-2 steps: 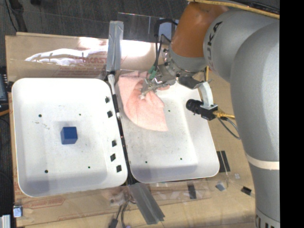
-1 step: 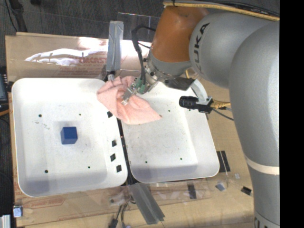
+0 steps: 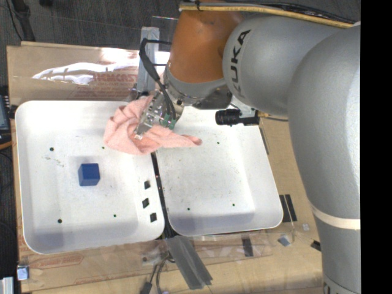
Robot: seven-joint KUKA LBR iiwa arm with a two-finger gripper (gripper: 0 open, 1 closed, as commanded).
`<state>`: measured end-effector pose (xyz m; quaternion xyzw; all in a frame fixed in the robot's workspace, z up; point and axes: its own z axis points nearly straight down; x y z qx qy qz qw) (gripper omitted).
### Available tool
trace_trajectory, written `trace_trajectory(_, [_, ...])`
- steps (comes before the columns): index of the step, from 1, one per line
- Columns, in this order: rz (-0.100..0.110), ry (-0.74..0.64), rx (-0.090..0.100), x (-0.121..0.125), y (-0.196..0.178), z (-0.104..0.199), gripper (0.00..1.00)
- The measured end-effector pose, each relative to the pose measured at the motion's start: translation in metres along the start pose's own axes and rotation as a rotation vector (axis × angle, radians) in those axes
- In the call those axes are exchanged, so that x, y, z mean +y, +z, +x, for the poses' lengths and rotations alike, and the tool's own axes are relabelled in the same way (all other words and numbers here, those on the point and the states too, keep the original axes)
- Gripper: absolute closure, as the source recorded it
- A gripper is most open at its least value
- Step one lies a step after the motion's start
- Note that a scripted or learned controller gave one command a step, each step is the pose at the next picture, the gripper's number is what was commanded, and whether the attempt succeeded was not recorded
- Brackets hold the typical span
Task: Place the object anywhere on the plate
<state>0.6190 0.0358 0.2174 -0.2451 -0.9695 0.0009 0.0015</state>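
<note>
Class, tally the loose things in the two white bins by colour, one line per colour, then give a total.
Pink: 1, the cloth, lying across the edge where the bins meet, under the hand.
Blue: 1, the block, in the left-hand bin.
Total: 2

Pincer (image 3: pixel 146 126) down at the far end of the ridge between the two bins, pressed into a crumpled pink cloth (image 3: pixel 136 132). Cloth straddles the ridge: bulk in left bin (image 3: pixel 37 225), a tail reaching into right bin (image 3: pixel 245 216). Cloth bunched around the fingers; true grasp not confirmable. Blue cube (image 3: pixel 89 174) sits alone in left bin, well apart from cloth. Bench (image 3: pixel 73 78) visible beyond bins
</note>
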Motion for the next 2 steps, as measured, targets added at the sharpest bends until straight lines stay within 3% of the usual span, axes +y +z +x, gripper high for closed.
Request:
trace_trajectory(1, [-0.003, -0.406, -0.006, 0.0477, -0.0086, 0.018, 1.0])
trace_trajectory(2, [-0.003, -0.405, -0.006, 0.0475, -0.0087, 0.0178, 0.0])
